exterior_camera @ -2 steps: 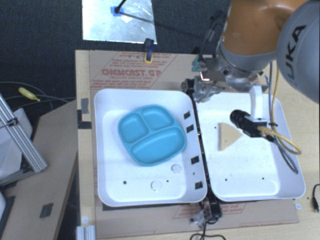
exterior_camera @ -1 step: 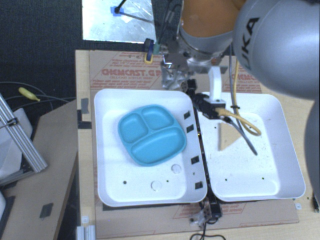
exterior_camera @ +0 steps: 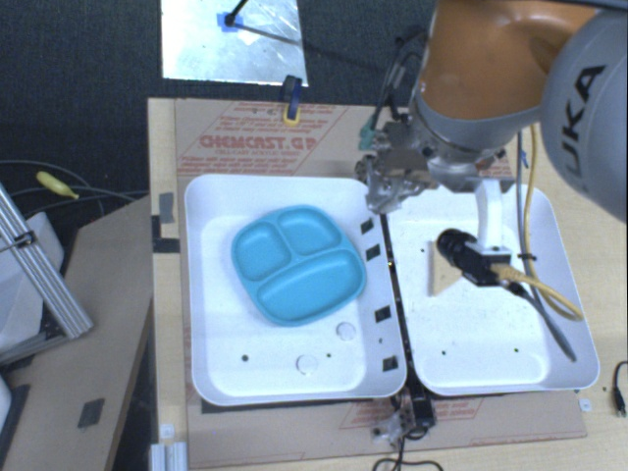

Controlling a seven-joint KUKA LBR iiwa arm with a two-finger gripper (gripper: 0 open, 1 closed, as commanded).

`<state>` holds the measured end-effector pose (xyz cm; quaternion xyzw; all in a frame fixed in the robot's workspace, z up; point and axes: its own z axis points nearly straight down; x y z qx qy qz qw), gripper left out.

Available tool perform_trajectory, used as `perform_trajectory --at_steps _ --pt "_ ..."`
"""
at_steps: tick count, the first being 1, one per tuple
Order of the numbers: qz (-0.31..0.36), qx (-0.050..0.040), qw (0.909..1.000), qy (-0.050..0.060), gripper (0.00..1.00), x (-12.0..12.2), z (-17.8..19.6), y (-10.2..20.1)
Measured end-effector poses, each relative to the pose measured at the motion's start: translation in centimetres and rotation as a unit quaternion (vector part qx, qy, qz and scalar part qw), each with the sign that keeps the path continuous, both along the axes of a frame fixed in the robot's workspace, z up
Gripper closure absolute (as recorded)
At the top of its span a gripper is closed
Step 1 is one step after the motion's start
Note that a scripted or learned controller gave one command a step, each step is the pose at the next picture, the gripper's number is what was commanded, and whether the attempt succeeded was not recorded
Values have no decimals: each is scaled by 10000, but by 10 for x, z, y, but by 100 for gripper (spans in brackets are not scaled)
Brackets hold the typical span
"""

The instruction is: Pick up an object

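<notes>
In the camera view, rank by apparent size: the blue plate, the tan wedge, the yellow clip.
1. Blue plate, by far the largest.
2. Tan wedge, partly hidden by a black part of the arm.
3. Yellow clip, smallest, though it lies farther from the camera.

Glossy blue plastic plate [exterior_camera: 297, 263], smooth white plastic bins [exterior_camera: 211, 263], matt brown cardboard [exterior_camera: 255, 140]

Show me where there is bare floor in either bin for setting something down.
Left bin: a bare strip between the blue plate and the near wall. Right bin: bare near half, below the tan wedge. Crowded: the right bin's far half, under the arm and gripper.
</notes>
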<state>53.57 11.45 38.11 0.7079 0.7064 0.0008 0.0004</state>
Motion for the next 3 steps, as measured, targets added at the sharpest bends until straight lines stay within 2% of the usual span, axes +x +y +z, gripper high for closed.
perform_trajectory --at_steps 1,2,3 --pt "45 9 10000 -19 100 29 11 46" --pt "66 22 10000 -13 100 31 29 125" --pt "36 22 10000 -73 100 82 142 119"
